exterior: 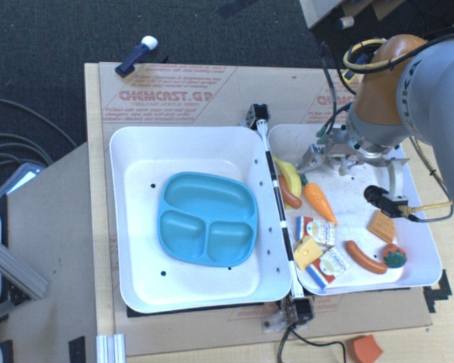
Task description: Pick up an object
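The right bin point(427, 267) holds several toy foods. A yellow banana point(289, 175) and a small hot dog point(290, 196) lie against its left wall, with an orange carrot point(318, 202) beside them. Nearer the front are a cheese wedge point(306, 252), a red-and-white packet point(318, 231), a sausage point(364, 256), a brown toast piece point(380, 225) and a red fruit with a green top point(394, 257). My gripper point(334, 159) hangs low over the bin's back part, just behind and right of the banana and carrot. No item shows in its grasp.
The left bin point(129, 203) bears a blue divided plate point(207, 218). Black clips point(258, 115) sit on the seam between the bins. A blue-and-white marker point(136, 56) lies at the board's back left, and an orange block point(365, 348) at the front right.
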You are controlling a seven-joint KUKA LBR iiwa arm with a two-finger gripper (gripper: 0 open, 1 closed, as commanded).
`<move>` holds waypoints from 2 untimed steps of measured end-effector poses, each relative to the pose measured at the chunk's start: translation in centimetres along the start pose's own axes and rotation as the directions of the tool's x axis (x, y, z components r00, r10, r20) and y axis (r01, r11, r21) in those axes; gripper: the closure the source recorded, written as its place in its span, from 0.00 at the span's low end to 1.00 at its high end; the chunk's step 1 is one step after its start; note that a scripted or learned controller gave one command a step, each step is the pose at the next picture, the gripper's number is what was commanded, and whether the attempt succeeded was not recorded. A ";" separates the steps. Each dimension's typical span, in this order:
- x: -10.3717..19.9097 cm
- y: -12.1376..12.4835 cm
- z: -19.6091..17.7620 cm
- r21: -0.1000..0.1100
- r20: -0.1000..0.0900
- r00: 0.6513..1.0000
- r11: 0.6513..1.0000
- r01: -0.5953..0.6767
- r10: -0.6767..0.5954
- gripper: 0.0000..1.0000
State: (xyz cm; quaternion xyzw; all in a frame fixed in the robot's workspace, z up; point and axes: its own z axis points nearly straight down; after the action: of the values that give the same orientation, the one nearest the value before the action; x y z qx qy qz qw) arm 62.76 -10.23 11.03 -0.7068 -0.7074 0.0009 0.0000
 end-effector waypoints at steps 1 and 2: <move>0.3 -6.0 2.6 0.000 -0.001 1.000 1.000 -0.002 0.002 0.00; 0.4 -5.9 1.6 -0.001 -0.002 1.000 1.000 -0.002 0.002 1.00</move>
State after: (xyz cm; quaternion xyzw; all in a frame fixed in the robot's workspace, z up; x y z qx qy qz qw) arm 56.84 -9.87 9.41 -0.7076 -0.7067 0.0000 0.0002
